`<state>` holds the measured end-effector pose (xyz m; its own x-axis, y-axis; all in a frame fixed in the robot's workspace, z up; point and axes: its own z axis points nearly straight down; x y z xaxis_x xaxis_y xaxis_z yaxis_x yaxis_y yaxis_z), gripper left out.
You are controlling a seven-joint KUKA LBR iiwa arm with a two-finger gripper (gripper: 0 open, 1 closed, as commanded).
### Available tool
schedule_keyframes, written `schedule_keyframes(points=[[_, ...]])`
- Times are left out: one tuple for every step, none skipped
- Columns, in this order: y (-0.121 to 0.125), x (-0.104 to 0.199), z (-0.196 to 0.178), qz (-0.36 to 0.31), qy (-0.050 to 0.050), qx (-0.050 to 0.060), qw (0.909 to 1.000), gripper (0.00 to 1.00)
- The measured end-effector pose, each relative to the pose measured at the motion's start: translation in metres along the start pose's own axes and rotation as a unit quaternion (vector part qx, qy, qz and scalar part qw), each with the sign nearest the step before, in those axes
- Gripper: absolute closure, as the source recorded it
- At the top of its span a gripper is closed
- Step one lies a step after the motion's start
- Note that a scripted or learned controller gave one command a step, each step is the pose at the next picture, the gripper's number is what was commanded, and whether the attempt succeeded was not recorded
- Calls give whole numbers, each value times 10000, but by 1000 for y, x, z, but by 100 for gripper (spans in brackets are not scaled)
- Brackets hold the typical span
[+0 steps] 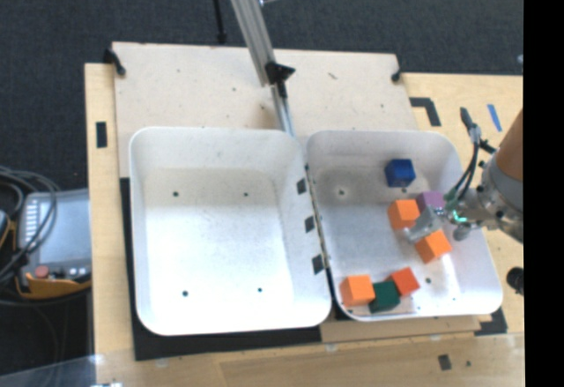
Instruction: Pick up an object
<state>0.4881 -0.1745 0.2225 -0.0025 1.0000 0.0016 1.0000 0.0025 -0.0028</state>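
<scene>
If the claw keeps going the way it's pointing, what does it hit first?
Probably the orange block right at the claw, in the right bin. The claw points left and down from the bin's right side; another orange block and a purple one lie close by. Depth is unclear from this slanted view.

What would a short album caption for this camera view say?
Robot gripper reaches among colored blocks in the right bin, beside an orange block and a purple block.

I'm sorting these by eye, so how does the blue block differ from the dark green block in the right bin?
The blue cube-shaped block sits alone near the right white bin's far wall; the dark green block lies at the near wall, wedged between two orange blocks. Blue looks brighter. Both look similar in size.
</scene>
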Motion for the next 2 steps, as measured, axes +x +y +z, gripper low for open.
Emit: schedule_keyframes(points=[[1, 0, -2, 10, -6, -24, 10000, 0], [-2, 2, 41, 24, -12, 3, 10000, 0]])
